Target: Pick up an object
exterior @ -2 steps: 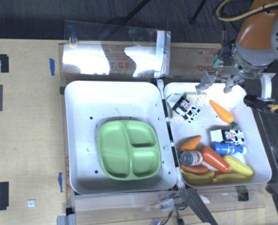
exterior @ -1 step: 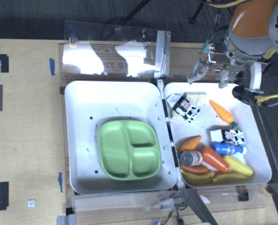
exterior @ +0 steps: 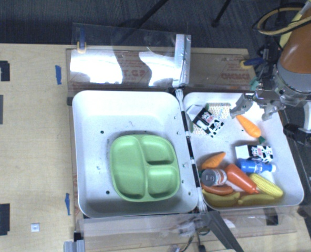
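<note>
My gripper [exterior: 256, 109] hangs over the back of the right bin [exterior: 294, 167], its two fingers spread open with nothing between them. A small orange carrot [exterior: 249, 126] lies on the bin floor just in front of the fingertips. Further forward lies a pile: a white carton with cow spots [exterior: 260, 152], a blue bottle [exterior: 255, 167], a corn cob [exterior: 266, 186], a large orange carrot [exterior: 240, 178], a can [exterior: 210, 178] and a banana [exterior: 231, 199]. A black-and-white spotted item [exterior: 207, 121] sits at the bin's back left.
The left bin [exterior: 92, 114] holds a green divided plate [exterior: 144, 167]. A clear plastic panel [exterior: 129, 62] stands behind the left bin. A raised rim [exterior: 186, 135] divides the two bins. Cables and a stand crowd the right edge.
</note>
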You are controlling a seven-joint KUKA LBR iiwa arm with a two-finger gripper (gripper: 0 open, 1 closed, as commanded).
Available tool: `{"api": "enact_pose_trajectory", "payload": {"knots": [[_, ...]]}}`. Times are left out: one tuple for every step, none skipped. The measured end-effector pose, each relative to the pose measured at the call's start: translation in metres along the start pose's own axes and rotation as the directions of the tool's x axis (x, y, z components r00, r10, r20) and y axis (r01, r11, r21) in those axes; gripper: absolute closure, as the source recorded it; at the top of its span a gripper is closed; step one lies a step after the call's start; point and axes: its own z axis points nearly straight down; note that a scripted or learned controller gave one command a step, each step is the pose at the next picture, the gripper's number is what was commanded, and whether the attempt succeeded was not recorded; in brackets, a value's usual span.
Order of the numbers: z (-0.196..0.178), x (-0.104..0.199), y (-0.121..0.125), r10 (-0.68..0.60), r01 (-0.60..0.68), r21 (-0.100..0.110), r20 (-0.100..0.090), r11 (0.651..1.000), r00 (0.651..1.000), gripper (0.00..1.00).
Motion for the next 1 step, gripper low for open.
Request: {"api": "enact_pose_trajectory", "payload": {"knots": [[-0.0098, -0.0003, 0.0009, 0.001, -0.001, -0.002, 0.000, 1.000, 1.000, 1.00]]}}
